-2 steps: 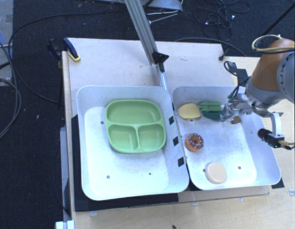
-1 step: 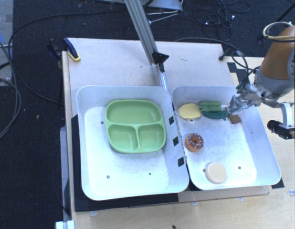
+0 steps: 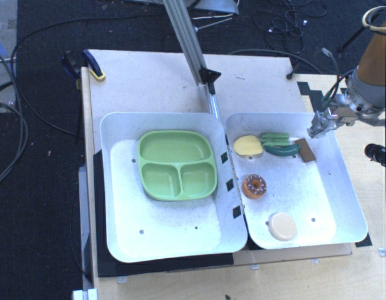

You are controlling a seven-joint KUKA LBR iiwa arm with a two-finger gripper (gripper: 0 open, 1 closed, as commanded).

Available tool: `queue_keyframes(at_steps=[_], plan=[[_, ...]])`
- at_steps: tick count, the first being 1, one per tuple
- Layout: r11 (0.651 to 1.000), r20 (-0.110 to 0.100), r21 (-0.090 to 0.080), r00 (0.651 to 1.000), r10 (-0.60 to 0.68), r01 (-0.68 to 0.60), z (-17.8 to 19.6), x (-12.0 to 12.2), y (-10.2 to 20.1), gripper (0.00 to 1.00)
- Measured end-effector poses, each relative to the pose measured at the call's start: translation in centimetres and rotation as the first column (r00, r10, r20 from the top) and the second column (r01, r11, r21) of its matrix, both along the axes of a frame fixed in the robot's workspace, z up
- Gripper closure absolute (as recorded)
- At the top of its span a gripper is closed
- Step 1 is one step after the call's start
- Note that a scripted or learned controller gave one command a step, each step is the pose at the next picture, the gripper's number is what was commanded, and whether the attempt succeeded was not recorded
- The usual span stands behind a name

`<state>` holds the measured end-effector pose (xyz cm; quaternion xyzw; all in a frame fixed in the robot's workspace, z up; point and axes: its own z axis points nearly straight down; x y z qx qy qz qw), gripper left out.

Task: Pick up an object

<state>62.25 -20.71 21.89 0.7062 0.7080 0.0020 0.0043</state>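
The right bin (image 3: 343,195) holds a yellow lemon-shaped piece (image 3: 248,145), a green vegetable (image 3: 278,144), a brown block (image 3: 306,150), a chocolate donut (image 3: 254,185) and a pale round disc (image 3: 283,226). My gripper (image 3: 318,126) hangs over the bin's upper right corner, just above and to the right of the brown block. Nothing shows between its fingertips. The arm with its orange band (image 3: 371,67) enters from the right.
The left bin (image 3: 118,167) carries a green three-compartment tray (image 3: 178,165). A metal camera pole (image 3: 188,36) slants down to the ridge between the bins. Cables lie on the dark floor behind the bench.
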Motion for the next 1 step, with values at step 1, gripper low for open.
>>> queue_keyframes(at_steps=[1], plan=[[1.0, -0.002, 0.001, 1.0, 0.0, 0.0, 4.45, -0.22, 0.18, 1.0]])
